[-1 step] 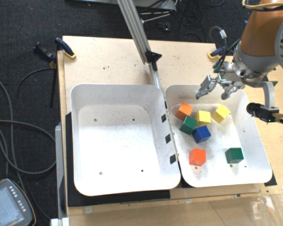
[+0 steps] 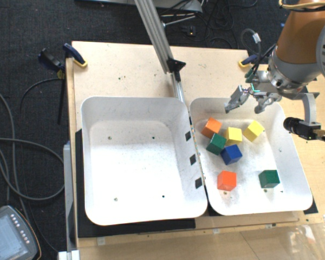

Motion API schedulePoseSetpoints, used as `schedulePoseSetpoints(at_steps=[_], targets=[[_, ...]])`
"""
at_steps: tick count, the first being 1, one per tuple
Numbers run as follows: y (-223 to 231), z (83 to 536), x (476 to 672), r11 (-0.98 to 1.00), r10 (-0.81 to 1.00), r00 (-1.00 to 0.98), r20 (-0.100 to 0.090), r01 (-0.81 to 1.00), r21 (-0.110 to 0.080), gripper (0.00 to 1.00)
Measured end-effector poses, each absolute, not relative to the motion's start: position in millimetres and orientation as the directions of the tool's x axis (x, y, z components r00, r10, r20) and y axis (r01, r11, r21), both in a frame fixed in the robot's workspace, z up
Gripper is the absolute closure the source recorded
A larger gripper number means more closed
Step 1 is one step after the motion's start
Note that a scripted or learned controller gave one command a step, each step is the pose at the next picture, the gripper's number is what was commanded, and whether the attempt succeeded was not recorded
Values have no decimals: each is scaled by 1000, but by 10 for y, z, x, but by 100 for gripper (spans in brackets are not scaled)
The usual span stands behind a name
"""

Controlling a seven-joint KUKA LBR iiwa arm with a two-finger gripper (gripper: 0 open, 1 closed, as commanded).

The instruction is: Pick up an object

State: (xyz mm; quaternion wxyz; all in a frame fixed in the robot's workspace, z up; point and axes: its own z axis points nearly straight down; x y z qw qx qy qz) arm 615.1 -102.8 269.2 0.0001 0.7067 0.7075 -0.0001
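Seven cubes lie in the right bin (image 2: pixel 298 161): nearest, a red one (image 2: pixel 227 180) and a green one (image 2: pixel 269 178) apart; farther in, blue (image 2: pixel 231 154), green (image 2: pixel 217 143), yellow (image 2: pixel 234 134), orange (image 2: pixel 211 128) clustered, another yellow (image 2: pixel 254 130) beside them. Bare floor rings the near pair. Beyond, the gripper (image 2: pixel 247 103) hangs over the far rim, jaws spread, holding nothing.

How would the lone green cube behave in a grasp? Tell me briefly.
The green cube looks rigid with flat faces, so it should sit still rather than roll. It probably slides if nudged on the smooth bin. Standing apart from the others, it likely leaves room for the gripper.
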Motion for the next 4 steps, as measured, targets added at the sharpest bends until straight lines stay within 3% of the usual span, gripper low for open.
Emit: schedulePoseSetpoints(at_steps=[2,3,4], targets=[[-1098,1424,6082,-1,1000,1,0,1000,-7,0],[-1111,1237,6151,0,1000,0,-6,1000,23,0],[-1115,1316,6150,-1,1000,1,-7,1000,23,100]])
